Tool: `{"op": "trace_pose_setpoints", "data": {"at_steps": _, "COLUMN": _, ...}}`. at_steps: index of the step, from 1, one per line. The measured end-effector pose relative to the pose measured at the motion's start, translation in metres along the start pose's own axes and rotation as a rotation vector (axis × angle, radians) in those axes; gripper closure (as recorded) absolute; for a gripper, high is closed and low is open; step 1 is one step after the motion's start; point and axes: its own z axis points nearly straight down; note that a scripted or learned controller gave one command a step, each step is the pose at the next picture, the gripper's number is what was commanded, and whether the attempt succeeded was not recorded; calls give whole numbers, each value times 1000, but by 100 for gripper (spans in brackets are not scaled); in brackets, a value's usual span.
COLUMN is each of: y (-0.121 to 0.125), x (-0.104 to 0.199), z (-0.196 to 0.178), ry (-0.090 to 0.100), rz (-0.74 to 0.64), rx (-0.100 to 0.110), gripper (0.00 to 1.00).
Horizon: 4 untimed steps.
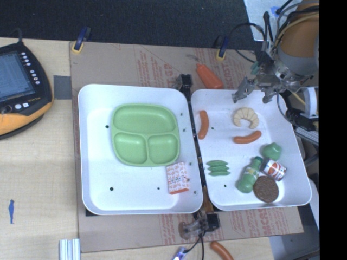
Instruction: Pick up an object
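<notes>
Overhead slanted view: left white bin (92,145) holds a green divided plate (145,134) w/ a small red-and-white packet (177,177) near its front right corner. Right bin (217,99) holds a sausage (203,124) by its left wall, green pea pods (218,168), a croissant (246,116), a 2nd sausage (247,138) just below it, plus a green bottle (249,175), can (275,170) & brown cookie (266,189) clustered front right. Gripper (255,95) hangs over the right bin's back edge, just above the croissant, fingers spread apart w/ nothing between them.
</notes>
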Motion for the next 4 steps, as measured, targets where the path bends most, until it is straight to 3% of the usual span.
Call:
{"op": "trace_pose_setpoints", "data": {"at_steps": 1, "y": -108, "x": -26, "z": 50, "ry": -1, "rz": 0, "rx": 2, "gripper": 0}}
{"op": "trace_pose_setpoints", "data": {"at_steps": 2, "y": -139, "x": -37, "z": 124, "ry": 0, "rz": -1, "rx": 0, "gripper": 0}}
{"op": "trace_pose_setpoints", "data": {"at_steps": 3, "y": -13, "x": -46, "z": 123, "ry": 2, "rz": 2, "rx": 1, "gripper": 0}}
{"op": "trace_pose_setpoints", "data": {"at_steps": 4, "y": 7, "x": -25, "z": 123, "ry": 2, "rz": 2, "rx": 1, "gripper": 0}}
